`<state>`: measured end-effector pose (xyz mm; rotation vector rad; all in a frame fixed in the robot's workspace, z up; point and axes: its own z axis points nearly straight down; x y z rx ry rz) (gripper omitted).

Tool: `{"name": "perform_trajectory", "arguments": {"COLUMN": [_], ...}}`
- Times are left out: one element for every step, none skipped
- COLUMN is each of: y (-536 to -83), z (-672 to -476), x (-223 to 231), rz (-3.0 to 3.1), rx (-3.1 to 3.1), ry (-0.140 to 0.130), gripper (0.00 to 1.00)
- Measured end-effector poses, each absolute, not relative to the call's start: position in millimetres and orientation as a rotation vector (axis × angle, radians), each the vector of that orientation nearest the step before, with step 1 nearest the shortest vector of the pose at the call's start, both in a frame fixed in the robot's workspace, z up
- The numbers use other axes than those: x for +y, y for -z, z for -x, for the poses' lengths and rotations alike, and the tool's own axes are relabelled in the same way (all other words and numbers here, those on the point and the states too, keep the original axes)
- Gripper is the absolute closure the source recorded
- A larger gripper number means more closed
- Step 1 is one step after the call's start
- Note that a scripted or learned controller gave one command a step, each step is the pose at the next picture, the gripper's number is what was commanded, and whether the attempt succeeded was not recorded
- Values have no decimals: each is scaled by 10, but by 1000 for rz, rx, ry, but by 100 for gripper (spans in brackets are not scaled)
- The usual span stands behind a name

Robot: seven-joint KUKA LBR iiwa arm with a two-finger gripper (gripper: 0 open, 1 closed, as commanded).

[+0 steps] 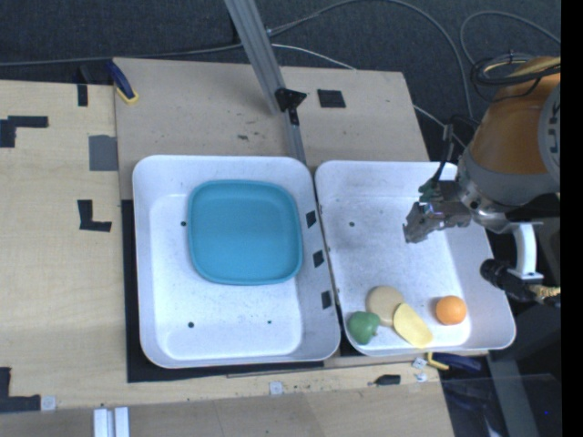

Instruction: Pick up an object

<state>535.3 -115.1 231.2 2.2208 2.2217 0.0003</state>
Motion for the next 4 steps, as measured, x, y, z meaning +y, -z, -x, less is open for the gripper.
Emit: {"name": "perform_trajectory", "arguments": {"y": [-2203,-2260,-2309,-2390], "z": [-5462,-5481,-5691,-5772], "x": [-668,-201,285,746], "rz": [-2221,-2221,-2220,-2220], "rx": [2223,2224,2224,2224], "ry": [1,0,1,1], "gripper": [100,100,100,100]}}
